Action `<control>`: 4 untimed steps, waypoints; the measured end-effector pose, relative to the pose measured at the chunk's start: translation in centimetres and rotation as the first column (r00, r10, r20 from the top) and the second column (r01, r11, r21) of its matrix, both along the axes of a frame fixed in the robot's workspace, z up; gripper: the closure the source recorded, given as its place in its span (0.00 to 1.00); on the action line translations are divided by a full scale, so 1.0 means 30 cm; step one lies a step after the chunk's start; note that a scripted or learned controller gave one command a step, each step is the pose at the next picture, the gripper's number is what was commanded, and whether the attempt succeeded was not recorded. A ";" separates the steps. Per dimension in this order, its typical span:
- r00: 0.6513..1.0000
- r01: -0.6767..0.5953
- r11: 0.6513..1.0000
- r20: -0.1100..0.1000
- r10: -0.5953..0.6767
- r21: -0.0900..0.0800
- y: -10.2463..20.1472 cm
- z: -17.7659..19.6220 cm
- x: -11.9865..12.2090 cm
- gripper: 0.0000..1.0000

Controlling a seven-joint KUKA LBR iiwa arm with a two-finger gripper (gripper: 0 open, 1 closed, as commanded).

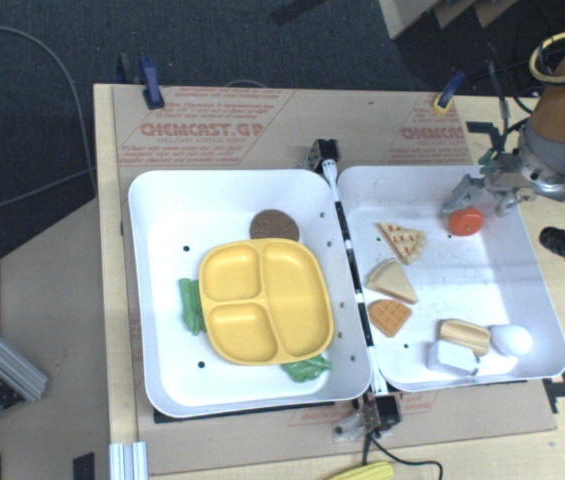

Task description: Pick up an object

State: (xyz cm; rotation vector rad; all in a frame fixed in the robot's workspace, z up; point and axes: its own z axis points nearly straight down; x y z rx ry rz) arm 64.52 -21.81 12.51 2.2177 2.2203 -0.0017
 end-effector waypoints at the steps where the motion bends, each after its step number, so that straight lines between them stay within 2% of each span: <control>1: 1.000 0.000 1.000 -0.001 0.000 0.002 0.056 -0.133 0.054 0.00; 2: 1.000 -0.002 1.000 0.001 0.002 -0.001 0.055 -0.097 0.057 1.00; 3: 1.000 -0.001 1.000 0.001 0.001 -0.001 0.056 -0.097 0.057 0.00; 4: 1.000 0.000 1.000 -0.003 0.000 0.004 0.230 -0.020 -0.043 0.00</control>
